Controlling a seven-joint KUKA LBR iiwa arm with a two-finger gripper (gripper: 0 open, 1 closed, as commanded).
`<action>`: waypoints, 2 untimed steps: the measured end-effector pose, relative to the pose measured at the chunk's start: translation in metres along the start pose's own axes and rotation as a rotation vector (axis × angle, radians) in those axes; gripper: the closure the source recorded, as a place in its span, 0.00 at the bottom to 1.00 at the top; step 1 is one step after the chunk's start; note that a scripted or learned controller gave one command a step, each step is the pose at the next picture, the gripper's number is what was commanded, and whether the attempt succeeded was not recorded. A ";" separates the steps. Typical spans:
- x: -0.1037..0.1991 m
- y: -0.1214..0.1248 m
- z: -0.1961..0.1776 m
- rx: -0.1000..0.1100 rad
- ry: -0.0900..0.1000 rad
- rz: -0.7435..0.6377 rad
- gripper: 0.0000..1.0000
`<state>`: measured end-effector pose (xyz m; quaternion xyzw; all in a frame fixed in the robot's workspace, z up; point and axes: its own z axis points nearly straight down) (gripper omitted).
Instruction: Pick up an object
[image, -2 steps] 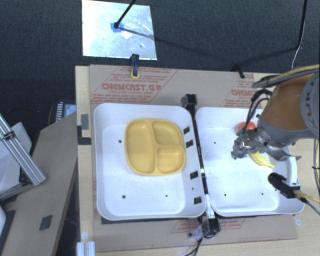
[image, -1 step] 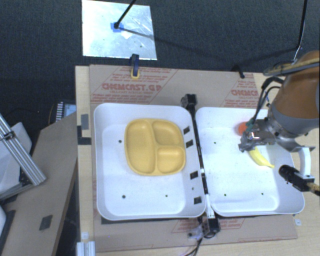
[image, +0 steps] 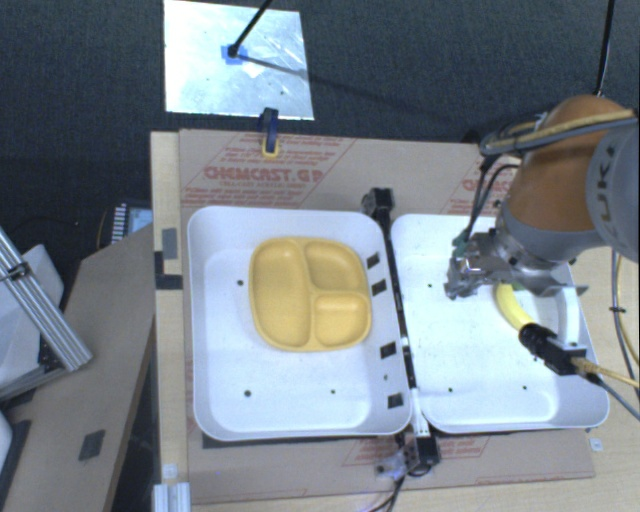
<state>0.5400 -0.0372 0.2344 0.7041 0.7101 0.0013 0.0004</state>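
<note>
Dark carpet at the far side, with a silver sheet (image: 238, 60) lying flat on it, a scrap of blue tape near its middle. The bench carries a cardboard sheet (image: 420, 165) with red lettering, held at its far edge by a small yellow and blue clamp (image: 270, 131). On the cardboard two white bins sit side by side, touching along a middle seam set with black clips (image: 381, 288). Left bin (image: 220, 385): a yellow plate (image: 308, 292) with three compartments, lying flat near the centre, apart from every wall. Right bin (image: 470, 385): a banana (image: 512, 306), yellow and curved, in the right half. Only its middle stretch shows; its far end runs under the wrist. Arm (image: 560, 190) comes in from the right, orange band uppermost, grey wrist below it, bent over the far right part of the right bin. Gripper (image: 462, 280) points down and left, low over the bin floor, just left of the banana, and seems apart from it. At this slant it cannot be told whether the gripper is open or closed, and nothing is seen held in it. The bin floor left and near of the gripper is bare white with a few small dark dots. At the left edge, off the bench, a metal rail (image: 38, 300) leans at a slant.
</note>
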 end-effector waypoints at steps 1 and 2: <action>0.057 0.010 0.002 0.001 0.001 -0.002 1.00; 0.111 0.031 0.015 0.001 0.001 -0.001 1.00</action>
